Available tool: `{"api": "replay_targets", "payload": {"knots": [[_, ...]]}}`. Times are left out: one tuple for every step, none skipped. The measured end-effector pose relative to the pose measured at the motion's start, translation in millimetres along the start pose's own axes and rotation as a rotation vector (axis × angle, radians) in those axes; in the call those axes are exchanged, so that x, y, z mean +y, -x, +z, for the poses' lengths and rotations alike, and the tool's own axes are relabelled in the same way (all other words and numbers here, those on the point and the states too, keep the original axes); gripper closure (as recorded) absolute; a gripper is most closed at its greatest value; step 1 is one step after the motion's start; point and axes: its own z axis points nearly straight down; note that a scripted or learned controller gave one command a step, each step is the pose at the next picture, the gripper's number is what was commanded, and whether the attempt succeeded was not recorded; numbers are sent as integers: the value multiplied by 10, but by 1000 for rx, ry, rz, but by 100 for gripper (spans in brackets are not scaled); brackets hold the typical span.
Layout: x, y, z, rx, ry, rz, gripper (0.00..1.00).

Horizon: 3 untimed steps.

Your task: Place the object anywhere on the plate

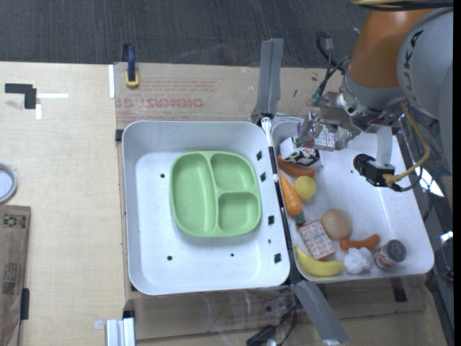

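Far left on the bench we see a tape roll (3, 184) at the edge, a brown paper bag (13, 265) below it, and a black L-shaped marker (21, 94) up top. A blue-and-yellow clamp (130, 65) sits at the cardboard's upper edge.

Left bin (137, 215): green three-compartment plate (215, 193) lies flat in the middle, nothing on it.

Right bin (403, 215) is crowded. Along its left wall we note a carrot (290, 194), a yellow lemon-like ball (305, 187) just beside it, and an orange item (297, 168) above. Lower down: a small red-and-white packet (316, 238), a banana (318, 263) at the front edge, a tan bun-like round (336, 224), a small orange piece (360, 242), a white crumpled lump (356, 261) and a small can (391, 253).

The gripper (308, 135) hangs over the right bin's back-left corner, above a black-and-white object (301, 152). We cannot tell whether the gripper is apart or together, or whether it has anything. A black cable connector (371, 170) hangs off the arm (392, 45) over the bin's middle.
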Motion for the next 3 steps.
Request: {"api": "replay_targets", "payload": {"knots": [[-227, -543, 316, 1, -3, -137, 100], [-518, -1299, 306, 1, -2, -279, 100], [-517, -1295, 305, 1, -1, -278, 0]]}}
